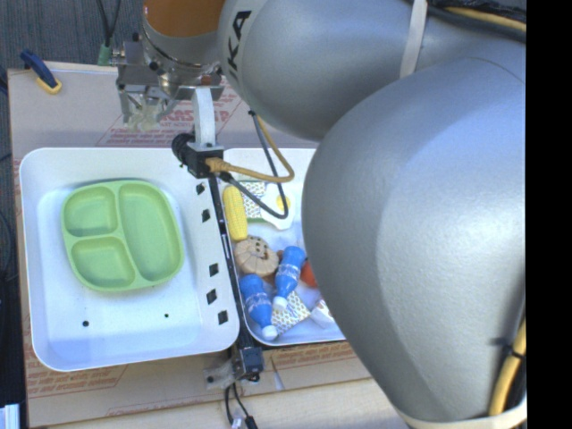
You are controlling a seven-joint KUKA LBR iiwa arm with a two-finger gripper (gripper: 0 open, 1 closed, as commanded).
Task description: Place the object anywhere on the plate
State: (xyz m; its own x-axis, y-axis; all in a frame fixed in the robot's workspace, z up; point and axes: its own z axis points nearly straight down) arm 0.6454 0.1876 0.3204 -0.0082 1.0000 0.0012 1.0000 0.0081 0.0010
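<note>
- Two white bins sit side by side on the desk (63, 83); the left bin (54, 329) carries the green plate (122, 234), a three-compartment tray lying at centre left of the frame with nothing on it.
- I see the candidate objects heaped in the right bin (268, 333), at lower centre: a yellow corn cob (235, 213) lying with its long axis running top to bottom of the frame, a round brown cookie-like piece (255, 256) just below it, and two blue bottles (271, 295) below that, touching each other.
- My gripper (143, 105) hangs at upper left of the frame, over the bare desk beyond the bins' far edge, under the orange wrist band (183, 3). I can make out nothing between its fingers, and I cannot tell whether they are apart or together; the detail is too blurred.
- Which of the objects is meant I cannot say; none is on the plate yet.
- The relation that matters: the objects lie down and to the right of the gripper, across the divider between the bins, while the plate lies almost straight below it in the frame.
- My judgement is that the pick has yet to be made, so the arm must go right and down first, then back left to the plate.
- The arm's grey bulk (420, 204) hides most of the right bin, so other objects may lie there unseen.
</note>
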